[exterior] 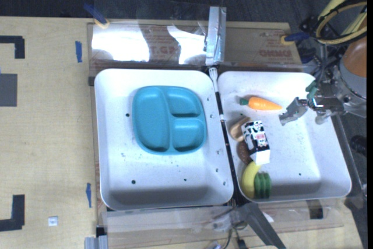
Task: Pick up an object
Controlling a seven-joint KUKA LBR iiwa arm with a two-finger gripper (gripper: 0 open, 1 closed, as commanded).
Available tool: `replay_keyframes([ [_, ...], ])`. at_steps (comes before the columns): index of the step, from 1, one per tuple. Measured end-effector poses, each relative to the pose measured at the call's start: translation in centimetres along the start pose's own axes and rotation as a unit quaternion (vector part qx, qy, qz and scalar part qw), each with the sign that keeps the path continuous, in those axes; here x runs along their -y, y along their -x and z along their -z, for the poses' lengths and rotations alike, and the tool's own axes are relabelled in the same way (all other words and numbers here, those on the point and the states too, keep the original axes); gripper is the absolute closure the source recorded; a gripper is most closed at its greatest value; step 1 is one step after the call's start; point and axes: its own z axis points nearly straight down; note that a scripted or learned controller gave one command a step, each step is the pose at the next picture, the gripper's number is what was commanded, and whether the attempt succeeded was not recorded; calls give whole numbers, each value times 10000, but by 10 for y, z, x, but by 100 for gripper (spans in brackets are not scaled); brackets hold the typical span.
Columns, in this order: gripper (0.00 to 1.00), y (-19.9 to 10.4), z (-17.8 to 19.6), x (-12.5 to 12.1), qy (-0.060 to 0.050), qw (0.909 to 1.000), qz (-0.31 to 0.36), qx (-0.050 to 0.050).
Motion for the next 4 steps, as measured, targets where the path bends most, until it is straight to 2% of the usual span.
replay_keyframes([
  [1,0,-49,-22,30,-15,9997,-239,-4],
  [2,0,-49,-93,-11,-49,10000,23,-5],
  [3,0,-18,-182,-21,73,9998,168,12],
  [4,100,-18,-171,-23,102,9998,155,11],
])
